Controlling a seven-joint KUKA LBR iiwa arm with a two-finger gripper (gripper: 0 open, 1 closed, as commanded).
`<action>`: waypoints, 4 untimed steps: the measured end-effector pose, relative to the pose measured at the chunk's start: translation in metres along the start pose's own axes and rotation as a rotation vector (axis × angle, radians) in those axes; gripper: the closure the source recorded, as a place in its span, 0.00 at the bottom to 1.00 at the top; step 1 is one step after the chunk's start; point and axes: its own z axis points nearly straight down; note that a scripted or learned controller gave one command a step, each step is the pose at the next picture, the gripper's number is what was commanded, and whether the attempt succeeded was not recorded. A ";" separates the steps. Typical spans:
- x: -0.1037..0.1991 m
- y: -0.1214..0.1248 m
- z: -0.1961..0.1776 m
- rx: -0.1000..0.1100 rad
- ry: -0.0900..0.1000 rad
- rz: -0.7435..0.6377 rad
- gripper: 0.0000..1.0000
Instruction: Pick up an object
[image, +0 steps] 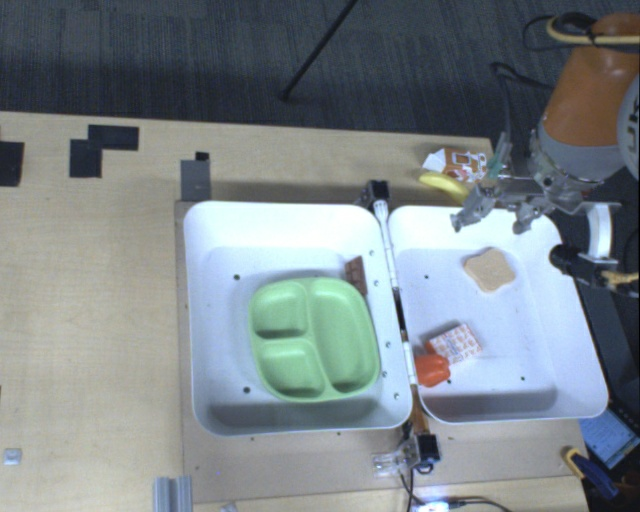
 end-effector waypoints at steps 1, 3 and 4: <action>-0.010 0.030 0.171 -0.009 -0.001 0.001 0.00; -0.039 0.021 0.171 -0.008 -0.002 0.000 0.00; -0.052 -0.062 0.172 -0.006 -0.004 0.004 0.00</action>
